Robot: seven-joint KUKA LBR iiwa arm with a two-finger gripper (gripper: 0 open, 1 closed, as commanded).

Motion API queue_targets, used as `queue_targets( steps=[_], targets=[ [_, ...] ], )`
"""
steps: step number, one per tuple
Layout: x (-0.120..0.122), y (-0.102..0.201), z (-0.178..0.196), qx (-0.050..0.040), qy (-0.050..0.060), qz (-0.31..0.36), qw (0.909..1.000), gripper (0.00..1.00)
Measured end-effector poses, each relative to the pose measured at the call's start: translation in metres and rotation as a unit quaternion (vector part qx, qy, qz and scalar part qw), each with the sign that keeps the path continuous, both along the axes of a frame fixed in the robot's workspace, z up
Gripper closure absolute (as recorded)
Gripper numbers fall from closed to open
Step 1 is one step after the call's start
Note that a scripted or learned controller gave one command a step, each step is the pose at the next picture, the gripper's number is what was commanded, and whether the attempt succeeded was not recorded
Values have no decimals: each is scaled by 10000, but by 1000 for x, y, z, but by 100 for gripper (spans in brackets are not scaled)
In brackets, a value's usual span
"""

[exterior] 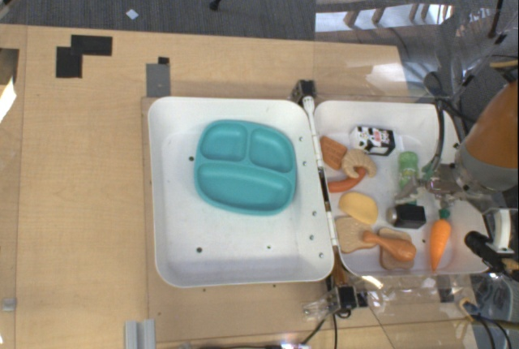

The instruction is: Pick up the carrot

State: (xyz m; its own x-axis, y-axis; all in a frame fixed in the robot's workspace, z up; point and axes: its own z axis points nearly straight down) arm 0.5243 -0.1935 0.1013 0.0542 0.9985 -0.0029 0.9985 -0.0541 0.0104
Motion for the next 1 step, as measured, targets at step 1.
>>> queue_targets(
  steps=[1],
  targets=[
    [-32,-11,61,-10,1,81,10000,0]
  ],
)
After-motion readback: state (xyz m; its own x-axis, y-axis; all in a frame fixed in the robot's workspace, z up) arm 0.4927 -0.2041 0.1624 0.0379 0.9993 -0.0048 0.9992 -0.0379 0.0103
